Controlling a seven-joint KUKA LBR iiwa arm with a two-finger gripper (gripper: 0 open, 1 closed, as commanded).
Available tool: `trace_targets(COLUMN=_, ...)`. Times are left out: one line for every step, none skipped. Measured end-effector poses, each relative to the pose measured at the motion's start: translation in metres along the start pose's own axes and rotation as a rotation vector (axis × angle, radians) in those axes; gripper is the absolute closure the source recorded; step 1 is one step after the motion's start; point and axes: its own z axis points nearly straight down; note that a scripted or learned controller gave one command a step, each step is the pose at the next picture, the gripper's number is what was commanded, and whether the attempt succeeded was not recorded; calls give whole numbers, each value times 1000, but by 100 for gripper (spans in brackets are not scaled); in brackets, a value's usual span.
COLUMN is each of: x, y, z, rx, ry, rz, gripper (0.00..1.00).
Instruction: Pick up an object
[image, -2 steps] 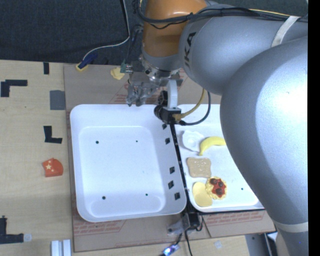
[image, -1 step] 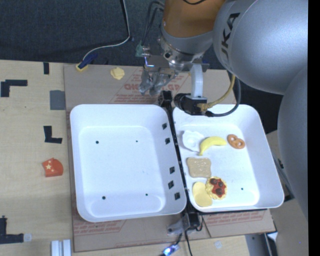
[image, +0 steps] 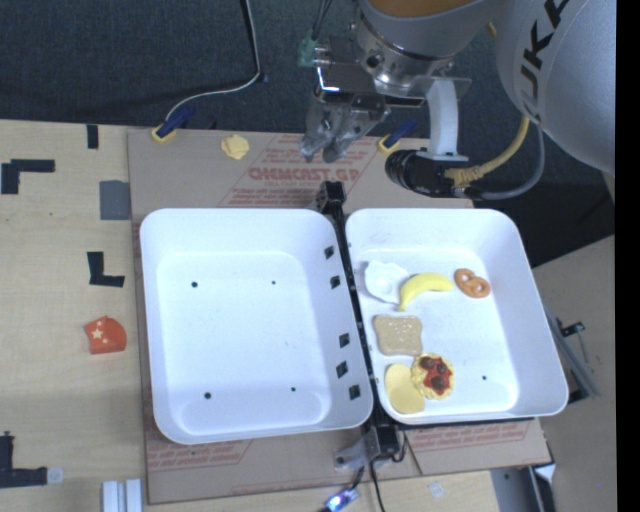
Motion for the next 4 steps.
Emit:
trace_targets(x=44, y=-9, z=205, rx=30, ry=-9, rz=0, gripper=100)
trace_targets(x=62, y=-48, z=32, rx=-5, ry=5, rz=-2, gripper=100)
trace_targets(x=63, y=-49, z=-70, rx=0, ry=1, rz=1, gripper=100)
trace_targets(x=78, y=-106, z=5, rx=21, ry=-7, rz=-1, gripper=100)
